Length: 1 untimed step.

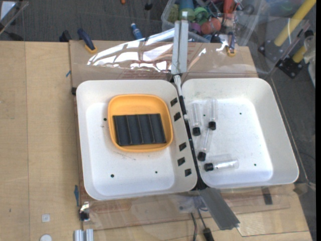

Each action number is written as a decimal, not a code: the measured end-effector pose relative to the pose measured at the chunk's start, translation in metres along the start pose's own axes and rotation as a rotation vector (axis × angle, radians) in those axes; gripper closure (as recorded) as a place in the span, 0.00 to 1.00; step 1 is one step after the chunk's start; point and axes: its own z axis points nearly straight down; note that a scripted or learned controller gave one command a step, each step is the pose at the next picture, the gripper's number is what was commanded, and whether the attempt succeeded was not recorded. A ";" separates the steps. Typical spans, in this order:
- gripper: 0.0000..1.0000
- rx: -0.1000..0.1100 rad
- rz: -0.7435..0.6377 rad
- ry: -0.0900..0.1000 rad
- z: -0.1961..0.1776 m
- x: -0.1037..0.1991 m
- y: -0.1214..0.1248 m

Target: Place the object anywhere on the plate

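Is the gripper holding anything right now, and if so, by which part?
Nothing is seen held. The clear tubes lie loose in the right bin; the orange plate sits in the left bin.

One fixed camera looks down at a slant from above the bench [35,134], taking in both bins [95,179].

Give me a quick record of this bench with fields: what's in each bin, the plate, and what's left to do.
left bin: holds an orange plate
plate contents: a black ribbed block resting on it
right bin: four clear tubes with black caps, near its left side
tube layout: three bunched by the divider, one lying apart towards the front
task status: no tube on the plate yet
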 end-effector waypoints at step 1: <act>1.00 -0.002 -0.394 -0.001 0.001 0.001 0.003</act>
